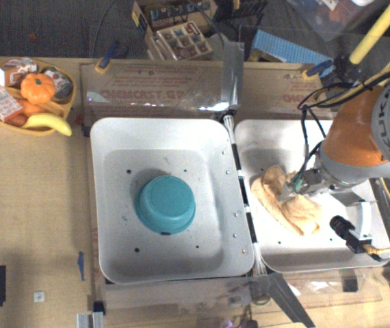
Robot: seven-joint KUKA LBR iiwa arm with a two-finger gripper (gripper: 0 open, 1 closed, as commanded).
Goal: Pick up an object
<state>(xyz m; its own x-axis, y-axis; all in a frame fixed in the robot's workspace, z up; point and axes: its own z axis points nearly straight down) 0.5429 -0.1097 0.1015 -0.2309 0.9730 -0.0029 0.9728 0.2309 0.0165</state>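
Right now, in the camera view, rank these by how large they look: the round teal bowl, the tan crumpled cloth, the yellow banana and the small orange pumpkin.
1. Round teal bowl
2. Tan crumpled cloth, close behind; the gripper hides part of it
3. Yellow banana
4. Small orange pumpkin, near the banana in apparent size

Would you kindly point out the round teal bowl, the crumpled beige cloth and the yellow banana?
Round teal bowl (pixel 166 204), camera view, upturned base.
Crumpled beige cloth (pixel 297 212), camera view, lower fold.
Yellow banana (pixel 48 122), camera view, mid-curve.

Pincer (pixel 293 188) on tan cloth (pixel 287 203), right bin (pixel 277 255)
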